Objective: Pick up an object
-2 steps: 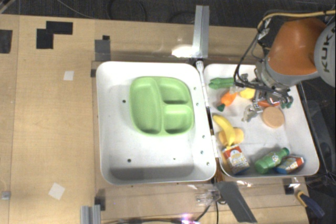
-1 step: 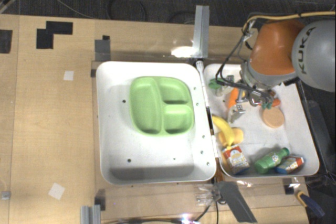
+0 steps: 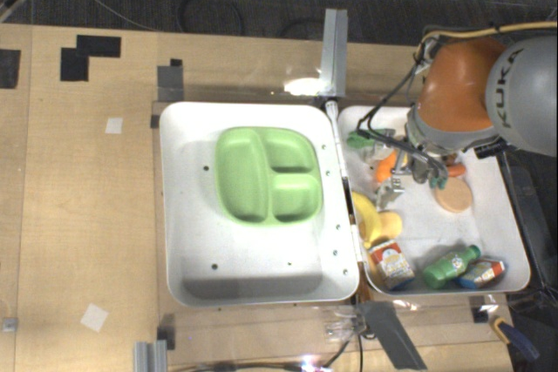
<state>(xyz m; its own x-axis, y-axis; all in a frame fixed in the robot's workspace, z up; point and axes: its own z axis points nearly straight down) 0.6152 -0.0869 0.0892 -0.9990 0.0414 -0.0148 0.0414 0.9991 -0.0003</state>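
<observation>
Carrot lay at the right bin's ten o'clock, directly beneath the gripper, whose jaws' spread I could not tell; a straight, centred descent, clear of the banana, seemed wisest.

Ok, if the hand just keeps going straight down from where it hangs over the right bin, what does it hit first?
Probably the orange object beside the hand, or bare floor of the right bin next to it. The yellow banana-like toy lies nearer the camera, likely off that line. Depth is hard to judge from this slanted view.
</observation>
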